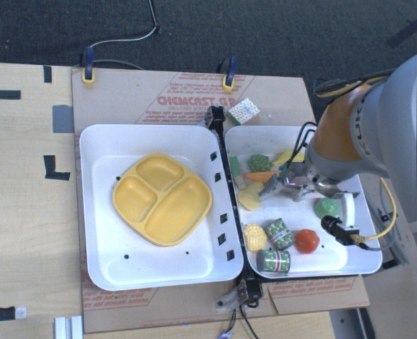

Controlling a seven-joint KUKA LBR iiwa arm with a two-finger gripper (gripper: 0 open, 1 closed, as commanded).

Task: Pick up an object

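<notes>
My gripper (275,186) is low in the right bin (360,260), reaching in from the right. Its tip lies just right of an orange carrot (259,177) and above a pale yellow piece (249,200). A green broccoli (259,163) sits just behind the carrot. Near the bin's front are a yellow corn cob (254,236), two green-labelled cans (279,233) (273,261) and a red tomato (307,241). A green item (329,207) rests beside the wrist. I see nothing lifted off the bin floor.
The left bin (95,210) holds a yellow divided plate (162,198). A black divider (226,189) separates the bins. A small white packet (244,110) lies on the cardboard behind the right bin. The arm covers the right bin's back right part.
</notes>
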